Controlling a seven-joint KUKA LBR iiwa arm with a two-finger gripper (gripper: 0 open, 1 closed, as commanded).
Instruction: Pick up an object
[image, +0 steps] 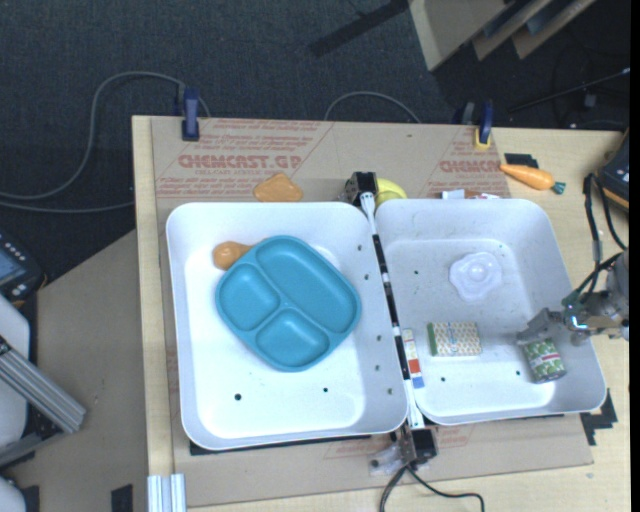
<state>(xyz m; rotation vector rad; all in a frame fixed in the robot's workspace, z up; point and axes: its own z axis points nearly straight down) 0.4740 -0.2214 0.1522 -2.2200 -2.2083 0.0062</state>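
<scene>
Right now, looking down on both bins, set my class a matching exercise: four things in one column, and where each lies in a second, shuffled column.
Things:
1. blue divided plate
2. small green can
3. toy carrot
4. patterned box

Places:
A. on the bench behind the right bin
B. in the left bin
C. middle of the right bin
D. right bin, by the gripper

Pairs: 1-B, 2-D, 3-A, 4-C

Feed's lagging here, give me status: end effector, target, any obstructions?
End effector low at right bin's right edge. Small green can just beside it, not seen gripped. Patterned packet lies apart to the left.
</scene>
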